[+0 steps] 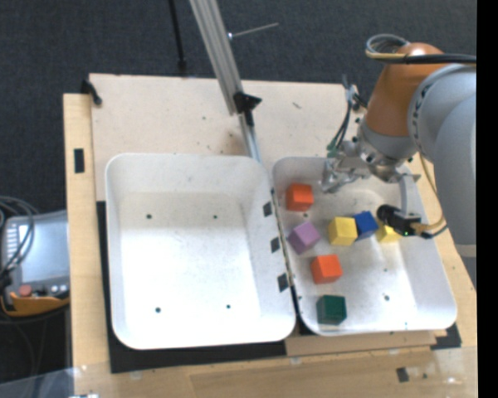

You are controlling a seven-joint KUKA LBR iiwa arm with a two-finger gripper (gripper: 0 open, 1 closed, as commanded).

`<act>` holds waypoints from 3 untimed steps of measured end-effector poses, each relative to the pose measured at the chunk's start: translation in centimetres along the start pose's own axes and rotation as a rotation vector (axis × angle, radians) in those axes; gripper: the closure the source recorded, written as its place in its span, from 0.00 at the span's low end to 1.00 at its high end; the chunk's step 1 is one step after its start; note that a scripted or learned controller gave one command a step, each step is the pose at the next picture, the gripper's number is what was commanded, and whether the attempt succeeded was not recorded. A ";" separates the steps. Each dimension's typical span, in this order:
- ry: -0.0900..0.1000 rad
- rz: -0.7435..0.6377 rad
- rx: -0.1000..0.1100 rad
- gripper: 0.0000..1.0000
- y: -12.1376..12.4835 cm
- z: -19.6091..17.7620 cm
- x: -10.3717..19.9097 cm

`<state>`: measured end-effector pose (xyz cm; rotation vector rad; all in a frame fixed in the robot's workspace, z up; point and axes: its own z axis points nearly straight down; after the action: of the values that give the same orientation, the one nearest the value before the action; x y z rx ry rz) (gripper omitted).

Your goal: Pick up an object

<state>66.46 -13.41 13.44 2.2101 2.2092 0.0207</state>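
Orange cube (pixel 299 196) sits at ten o'clock in the right bin (pixel 432 301), just beside the gripper (pixel 339 175) hovering at twelve o'clock, its grip state impossible to tell. Approach stage, seemingly; next it must centre over one block and descend.

The grey arm (pixel 448 106) wears a rounded orange band (pixel 394 94), with thin cables (pixel 342 135) trailing beside its metal wrist.

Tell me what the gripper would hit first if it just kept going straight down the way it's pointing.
Probably bare bin floor. The gripper points down into the right bin, near its upper rim. The nearest block, the orange one, sits just to its left, likely off the line, though depth is hard to judge.
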 end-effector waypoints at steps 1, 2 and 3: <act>0.000 -0.002 0.013 1.00 0.3 -6.5 -0.5; 0.001 -0.007 0.013 1.00 0.5 -11.5 -0.7; 0.003 -0.006 0.021 1.00 -1.6 -10.9 4.9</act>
<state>64.67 -8.51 24.27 2.2156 2.2281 0.0003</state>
